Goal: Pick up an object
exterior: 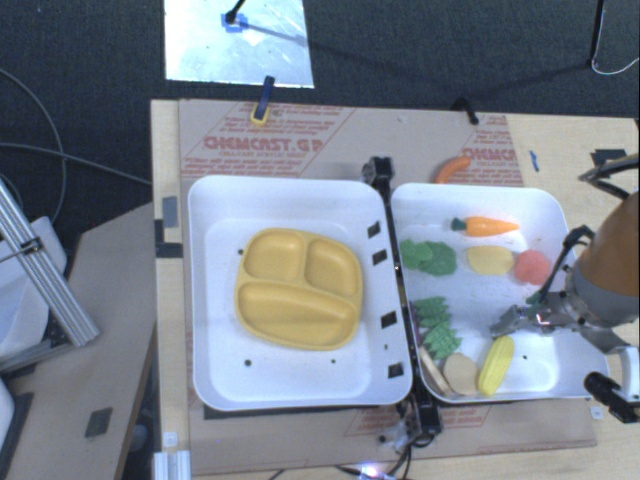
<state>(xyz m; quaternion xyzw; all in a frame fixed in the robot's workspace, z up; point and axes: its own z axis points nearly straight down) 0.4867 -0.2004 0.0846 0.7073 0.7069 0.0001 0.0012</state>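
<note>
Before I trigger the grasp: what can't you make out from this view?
- Pincer, camera view: too small and blurred to tell whether it touches the yellow plastic corn cob.
- Grey arm: cut off by the right edge.
- Round beige toy piece: blurred, identity unclear.

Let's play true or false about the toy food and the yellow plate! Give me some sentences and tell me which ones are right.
1. The yellow divided plate lies in the left bin. True.
2. The toy carrot lies on the yellow plate. False: it lies in the right bin, near its far edge.
3. The corn cob is in the right bin. True.
4. The gripper holds the corn cob. False: the corn lies in the bin just below it.
5. All the toy food lies in the left bin. False: it is in the right bin.
</note>
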